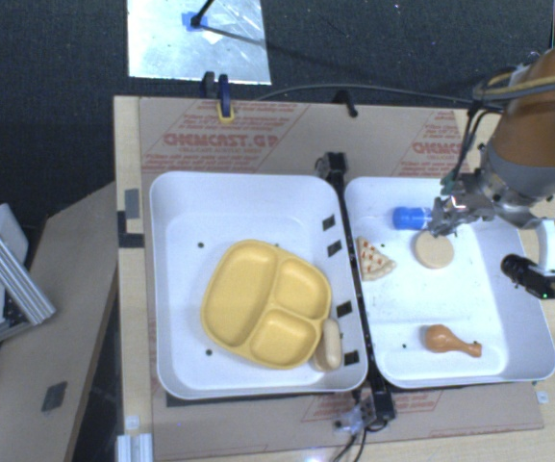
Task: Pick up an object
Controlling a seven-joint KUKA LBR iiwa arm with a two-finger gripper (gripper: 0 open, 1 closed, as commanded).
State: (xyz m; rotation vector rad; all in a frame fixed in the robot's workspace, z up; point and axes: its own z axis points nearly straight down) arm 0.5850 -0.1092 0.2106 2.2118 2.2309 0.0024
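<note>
Cardboard covers the desk (pixel 258 133), and on it we see two white bins side by side. We find the left bin (pixel 176 258) carrying a yellow divided tray (pixel 265 303), with a pale bread roll (pixel 329 345) lying against the tray's near right corner. We see the right bin (pixel 517 345) holding the smaller things: a brown drumstick (pixel 450 340) near its front, a pizza slice (pixel 373 259) close to its left wall, a round tan cookie (pixel 435 251) toward the back, and a blue cylinder (pixel 411 218) just behind and to the left of the cookie. We watch the grey arm (pixel 537 133) with its orange band reach in from the right, its tool (pixel 447 216) hanging just above the cookie, beside the blue cylinder. We cannot tell how far the tool is parted, and we see nothing gripped in it.
</note>
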